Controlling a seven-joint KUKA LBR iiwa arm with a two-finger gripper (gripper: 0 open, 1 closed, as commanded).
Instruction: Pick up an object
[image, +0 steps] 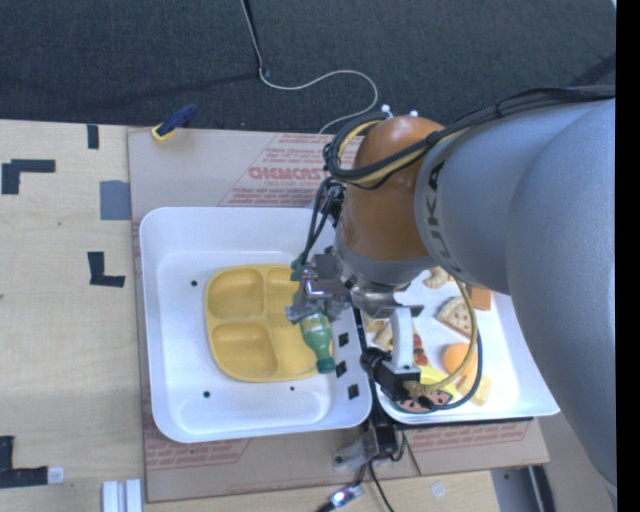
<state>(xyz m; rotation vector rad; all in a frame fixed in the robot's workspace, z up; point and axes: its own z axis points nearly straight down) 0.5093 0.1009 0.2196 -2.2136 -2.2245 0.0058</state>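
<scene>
A green bottle (319, 342) hangs tilted over the right edge of the yellow divided plate (245, 320) in the left bin (170, 300). Its upper end sits between the fingers of my gripper (311, 303), which is shut on it. The grey and orange wrist rises above the gripper and hides the divider between the bins. I cannot tell whether the bottle's lower end touches the plate.
The right bin (530, 395) holds several toy foods: a cracker (456, 318), an orange piece (455, 356), a yellow banana-like piece (432, 377). A black cable loops around the wrist. A blue and yellow clip (173, 122) lies on the bench beyond the cardboard.
</scene>
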